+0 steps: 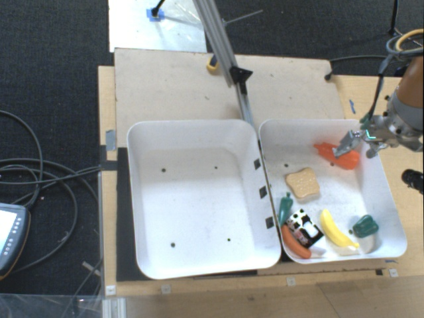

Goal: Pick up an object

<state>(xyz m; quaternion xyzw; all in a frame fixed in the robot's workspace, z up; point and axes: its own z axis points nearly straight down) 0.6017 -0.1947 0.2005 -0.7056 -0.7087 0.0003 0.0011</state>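
Tool [350, 146] at right of frame, over orange object [336, 156] in right bin [391, 197]; finger opening and grip not discernible.

Lab: bench [165, 85], cables [40, 177], bins [142, 197]

floor: dark carpet [53, 58] | bench: pale wood [172, 85] | cables [46, 177] left

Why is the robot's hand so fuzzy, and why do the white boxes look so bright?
Camera view: the hand looks smeared, as from motion, over the orange toy, so its fingers can't be read; the left bin and right bin glow under even overhead light with only soft shadows along their walls; the toast and banana look sharper.
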